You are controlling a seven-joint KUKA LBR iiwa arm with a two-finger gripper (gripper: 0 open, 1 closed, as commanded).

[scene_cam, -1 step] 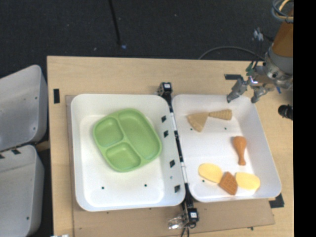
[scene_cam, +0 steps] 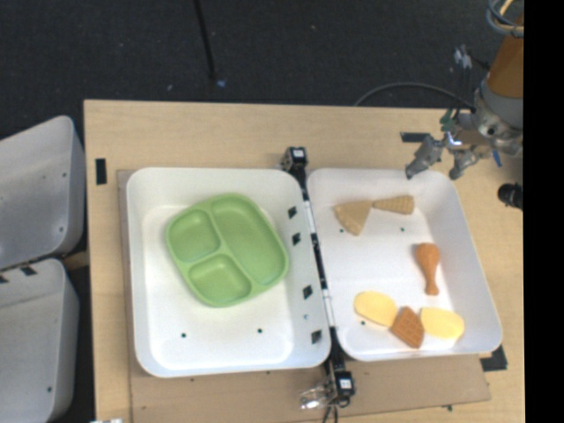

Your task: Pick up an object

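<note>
Currently the gripper (scene_cam: pixel 442 159) hovers with fingers spread and nothing between them at the frame's upper right; the nearest wedge (scene_cam: pixel 394 204) lies just below-left, long axis horizontal.

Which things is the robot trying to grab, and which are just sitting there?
For the job:
gripper, open above the right bin's far edge
tan wedges
drumstick
yellow pieces
waffle piece
right bin

Just there:
green tray, three sections
left bin
</note>
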